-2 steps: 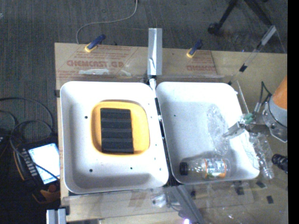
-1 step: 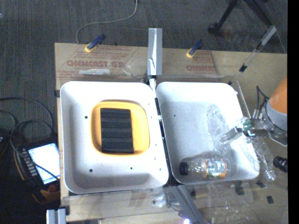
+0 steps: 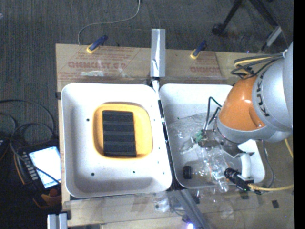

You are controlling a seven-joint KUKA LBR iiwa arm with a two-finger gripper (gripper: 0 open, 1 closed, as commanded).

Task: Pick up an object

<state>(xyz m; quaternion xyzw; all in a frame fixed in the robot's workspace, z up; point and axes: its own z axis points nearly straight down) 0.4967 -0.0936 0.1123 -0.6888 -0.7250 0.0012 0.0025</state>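
Note:
A yellow block with a black ridged top point(image 3: 119, 131) lies flat in the middle of the left bin point(image 3: 76, 175). In the right bin point(image 3: 190, 92) lies crumpled clear plastic point(image 3: 187, 127) with a small green piece point(image 3: 197, 138) at its edge. A small black cylinder point(image 3: 187, 171) rests near that bin's front wall. My gripper point(image 3: 210, 160) hangs low over the right bin's front half, just right of the black cylinder, amid clear glinting material. The grey and orange wrist point(image 3: 240, 112) hides the bin's right part.
A metal post point(image 3: 157, 51) stands behind the seam between the bins. Two blue-and-yellow clamps point(image 3: 96, 44) point(image 3: 198, 48) hold the cardboard sheet at the back. Cables point(image 3: 267, 187) run off the arm at the front right. A tablet point(image 3: 42, 165) lies on the floor to the left.

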